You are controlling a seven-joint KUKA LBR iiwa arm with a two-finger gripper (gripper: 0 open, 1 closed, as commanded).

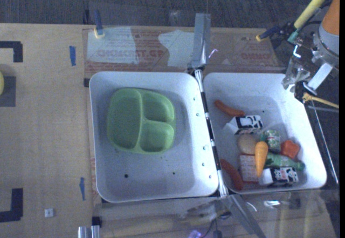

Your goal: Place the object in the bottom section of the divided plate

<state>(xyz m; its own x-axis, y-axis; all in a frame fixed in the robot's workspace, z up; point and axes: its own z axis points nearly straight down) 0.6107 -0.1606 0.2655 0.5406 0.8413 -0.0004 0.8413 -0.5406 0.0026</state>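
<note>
Two shallow white bins are seen side by side on the wooden bench (43,140). In the left white bin (108,183) a light green divided plastic plate (141,120) is laid flat, toward the upper left of the bin floor; three sections are marked off by raised ridges, one large section on the left and two smaller ones on the right. Nothing is seen resting in any of the plate's sections. In the right white bin (269,94) a cluster of toy food items is gathered toward the lower right: a red sausage (229,108) lies apart near the upper left of the group, a small black-and-white carton (248,122) is placed just below it, and a beige rounded item (247,143) is found beside an orange carrot (260,157), which lies tilted across the pile. A red-orange piece (290,148) sits to the right of the carrot, a second red sausage (232,174) lies along the bin's lower left wall, and a second black-and-white carton (283,175) is seen at the lower right. The two-finger gripper (297,77) is held over the upper right rim of the right bin, well apart from the pile; whether its fingers are apart or together cannot be told, and no object is seen between them.
</note>
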